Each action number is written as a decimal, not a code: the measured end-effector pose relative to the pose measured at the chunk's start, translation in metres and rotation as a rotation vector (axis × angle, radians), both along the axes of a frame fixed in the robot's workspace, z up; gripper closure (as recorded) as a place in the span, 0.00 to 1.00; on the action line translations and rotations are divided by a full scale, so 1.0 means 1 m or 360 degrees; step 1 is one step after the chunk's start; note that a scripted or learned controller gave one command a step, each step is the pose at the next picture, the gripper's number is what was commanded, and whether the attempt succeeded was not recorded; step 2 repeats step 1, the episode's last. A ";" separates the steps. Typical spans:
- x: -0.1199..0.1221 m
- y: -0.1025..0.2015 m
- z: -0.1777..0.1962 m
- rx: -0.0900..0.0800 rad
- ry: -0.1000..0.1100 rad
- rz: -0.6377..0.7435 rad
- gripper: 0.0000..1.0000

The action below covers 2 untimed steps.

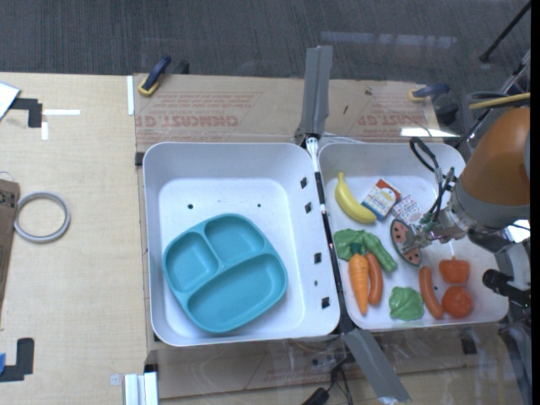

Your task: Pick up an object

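The right bin (481, 310) holds toy food. A yellow banana (353, 201) lies at its back left beside a small red and white box (380, 198) and a pale patterned packet (407, 208). A watermelon slice (406, 243) lies in the middle. My gripper (430, 229) hangs low at the slice's right edge, coming in from the right under the orange wrist band (502, 163). Whether it touches the slice is unclear. Toward the front lie a carrot (360, 281), a leafy green (361, 245), a lettuce piece (406, 303), a red sausage (429, 292) and two tomatoes (456, 300).
The left bin (169, 175) holds a blue sectioned plate (224, 271). A grey divider post (316, 91) stands behind the two bins. A roll of tape (40, 216) lies on the wooden bench at the left. Cardboard (219, 108) lines the back.
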<state>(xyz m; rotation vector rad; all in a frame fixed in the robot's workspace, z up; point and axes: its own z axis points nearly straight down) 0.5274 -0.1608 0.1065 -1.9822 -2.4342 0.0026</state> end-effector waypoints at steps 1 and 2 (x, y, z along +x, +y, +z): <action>0.028 0.057 0.118 -0.0001 0.0001 0.0138 1.00; 0.028 0.057 0.118 -0.0001 0.0001 0.0138 1.00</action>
